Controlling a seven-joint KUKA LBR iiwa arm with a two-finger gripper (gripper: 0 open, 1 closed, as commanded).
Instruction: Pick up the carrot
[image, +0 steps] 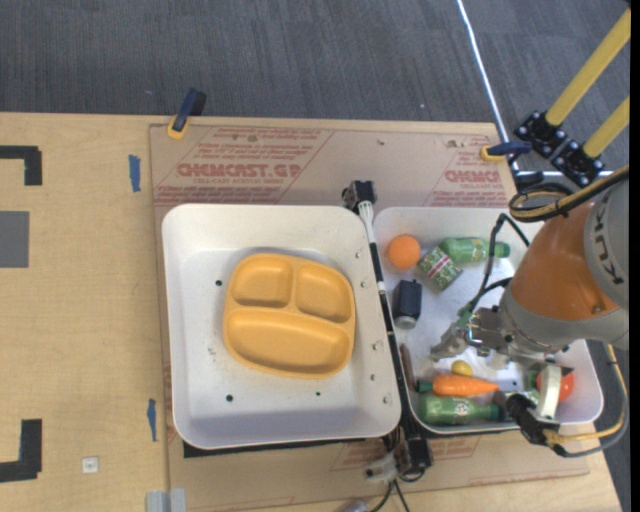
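Observation:
The carrot (466, 386), orange with a green tip, lies on its side near the front of the right bin (590, 400). It rests just behind a green bottle (460, 408). My gripper (462, 340) hangs just behind and above the carrot, open, with nothing between its fingers. The grey arm with its orange band (560, 280) covers the right half of this bin.
An orange ball (404, 251), a green can (437, 267), a second green bottle (472, 248) and a dark blue block (407, 300) lie further back in the right bin. A red-and-white item (555, 385) sits at its front right. The left bin (190, 300) holds a yellow divided plate (290, 313).

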